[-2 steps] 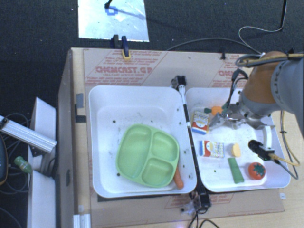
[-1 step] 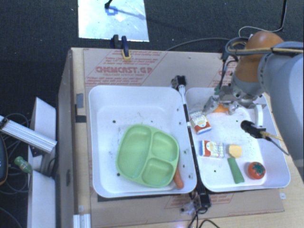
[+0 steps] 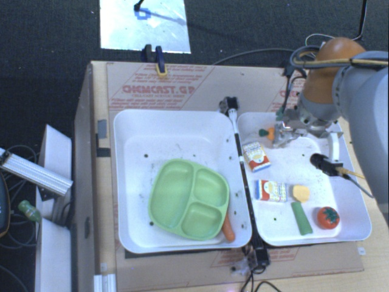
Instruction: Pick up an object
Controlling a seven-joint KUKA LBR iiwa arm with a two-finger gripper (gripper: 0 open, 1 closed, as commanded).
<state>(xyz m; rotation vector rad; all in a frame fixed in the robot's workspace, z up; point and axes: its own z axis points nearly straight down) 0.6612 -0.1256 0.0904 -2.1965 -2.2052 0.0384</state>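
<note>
A: Count, left to right?

B: Bins: two. Left bin [image 3: 134, 157] has one green plate [image 3: 189, 198] with three wells. One orange stick [image 3: 228, 230] lies at the plate's 4 o'clock, against its rim.

A: Right bin?

B: Right bin [image 3: 276, 224] has two cartons. The upper carton [image 3: 256, 157] sits at the bin's 10 o'clock, and the lower carton [image 3: 270, 191] is at 6 o'clock of it, apart. One yellow piece [image 3: 300, 193] touches the lower carton's 3 o'clock end. One green bar [image 3: 301, 218] is at 6 o'clock of the yellow piece. One tomato [image 3: 328, 218] is near the bar, at its 3 o'clock. One orange bit [image 3: 264, 132] is at the bin's 11 o'clock.

A: Gripper?

B: One gripper [image 3: 282, 135], low at the bin's 12 o'clock. The orange bit is the nearest thing to pick, just beside the gripper at its 9 o'clock. Open or closed: cannot tell, the wrist covers it.

A: Hard to read?

B: The orange bit is small with a green tip, kind unclear. Carton print is illegible. The arm is cut off at the frame's 3 o'clock edge.
</note>
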